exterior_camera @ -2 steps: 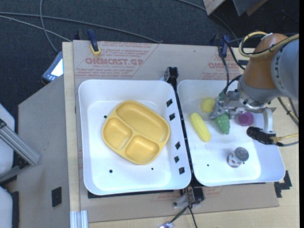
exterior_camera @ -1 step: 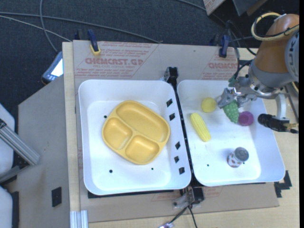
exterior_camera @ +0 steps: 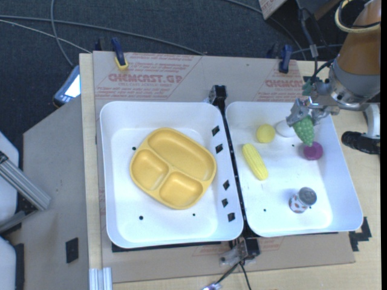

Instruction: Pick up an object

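My gripper hangs over the upper right part of the right bin. It is shut on the top of a green bumpy toy, which dangles below the fingers. Just under that toy a purple round piece lies on the bin floor. Also in this bin are a yellow ball, a yellow corn cob, a white piece beside the gripper, and a small grey and red can near the front.
The left bin holds a yellow divided plate. A black divider with clips runs between the bins. The arm's orange and grey body stands over the bench's right rear corner.
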`<action>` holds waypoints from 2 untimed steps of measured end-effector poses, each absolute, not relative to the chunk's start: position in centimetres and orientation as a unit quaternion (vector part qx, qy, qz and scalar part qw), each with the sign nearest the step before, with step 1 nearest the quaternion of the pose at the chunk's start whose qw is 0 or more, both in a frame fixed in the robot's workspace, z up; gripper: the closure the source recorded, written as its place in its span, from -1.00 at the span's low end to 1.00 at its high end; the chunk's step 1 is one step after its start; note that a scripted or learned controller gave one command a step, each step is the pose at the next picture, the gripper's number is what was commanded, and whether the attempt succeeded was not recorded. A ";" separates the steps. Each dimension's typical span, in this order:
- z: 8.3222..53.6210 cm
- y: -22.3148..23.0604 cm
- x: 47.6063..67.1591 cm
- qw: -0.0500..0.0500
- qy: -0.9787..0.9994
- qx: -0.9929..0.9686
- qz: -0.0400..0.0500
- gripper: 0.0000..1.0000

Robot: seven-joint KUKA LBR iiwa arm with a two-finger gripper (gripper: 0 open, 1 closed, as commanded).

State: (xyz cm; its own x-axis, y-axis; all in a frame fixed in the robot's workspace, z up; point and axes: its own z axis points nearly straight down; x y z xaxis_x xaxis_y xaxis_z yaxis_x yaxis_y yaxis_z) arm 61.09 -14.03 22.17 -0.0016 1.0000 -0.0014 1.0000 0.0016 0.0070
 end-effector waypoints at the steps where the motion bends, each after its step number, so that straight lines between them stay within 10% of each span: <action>1: 21.0 -14.0 61.1 -0.001 0.708 0.707 -0.001 1.00; 2: 20.8 -8.0 62.2 -0.001 0.709 0.705 0.001 1.00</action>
State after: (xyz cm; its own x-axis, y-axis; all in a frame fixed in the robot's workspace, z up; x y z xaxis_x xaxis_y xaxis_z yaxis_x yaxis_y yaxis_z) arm 62.19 -8.02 20.84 -0.0054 1.0000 0.0019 1.0000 0.0054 -0.0004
